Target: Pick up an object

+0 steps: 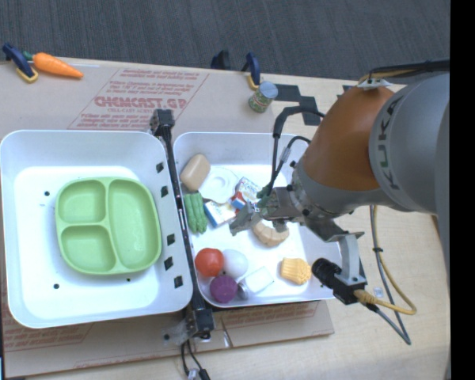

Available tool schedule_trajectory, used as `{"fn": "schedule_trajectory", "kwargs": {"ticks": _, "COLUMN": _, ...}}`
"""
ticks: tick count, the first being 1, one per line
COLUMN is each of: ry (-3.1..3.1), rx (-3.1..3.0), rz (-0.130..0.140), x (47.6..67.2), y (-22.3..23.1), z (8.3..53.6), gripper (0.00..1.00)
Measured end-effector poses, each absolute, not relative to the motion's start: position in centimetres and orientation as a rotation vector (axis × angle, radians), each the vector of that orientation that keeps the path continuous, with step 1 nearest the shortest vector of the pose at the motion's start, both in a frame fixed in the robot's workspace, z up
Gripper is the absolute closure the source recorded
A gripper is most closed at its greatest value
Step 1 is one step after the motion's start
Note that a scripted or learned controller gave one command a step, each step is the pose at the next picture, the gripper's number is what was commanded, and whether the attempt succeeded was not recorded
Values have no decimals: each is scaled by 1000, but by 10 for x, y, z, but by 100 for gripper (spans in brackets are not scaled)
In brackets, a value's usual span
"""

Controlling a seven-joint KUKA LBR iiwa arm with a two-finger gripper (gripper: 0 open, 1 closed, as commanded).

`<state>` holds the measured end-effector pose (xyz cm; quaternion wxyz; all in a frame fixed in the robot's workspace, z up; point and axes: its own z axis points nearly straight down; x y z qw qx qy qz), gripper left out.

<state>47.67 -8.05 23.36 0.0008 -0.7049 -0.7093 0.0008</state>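
Toys fill the right bin (222,142), and the one nearest the gripper (252,218) is a tan, bagel-like bread piece (270,233) lying just to its right and slightly nearer, touching or almost touching the dark fingertips. From the camera view the fingers look slightly apart with nothing between them, though shadow blurs them and I cannot say for sure. The bread piece is rounded and matte, its long axis running left to right. Left of the gripper lie a red-white-blue carton (220,213) and a ribbed green vegetable (195,212); farther off rest a beige loaf (195,172) and a white disc (220,185). Along the near wall sit a glossy red tomato (209,261), a purple ball (223,289), a white block (258,279) and a ridged yellow piece (295,271). The left bin (24,157) holds a pale green divided tray (108,226).
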Motion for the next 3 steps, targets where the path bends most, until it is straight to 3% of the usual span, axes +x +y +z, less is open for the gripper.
{"fn": "schedule_trajectory", "kwargs": {"ticks": 1, "ry": -2226, "rx": -2213, "rz": 5, "x": 476, "y": -123, "z": 145, "gripper": 0}}
{"fn": "schedule_trajectory", "kwargs": {"ticks": 2, "ry": -2232, "rx": -2219, "rz": -8, "x": 586, "y": -114, "z": 96, "gripper": 0}}
{"fn": "schedule_trajectory", "kwargs": {"ticks": 3, "ry": -2236, "rx": -2211, "rz": -13, "x": 586, "y": -112, "z": 107, "gripper": 100}}
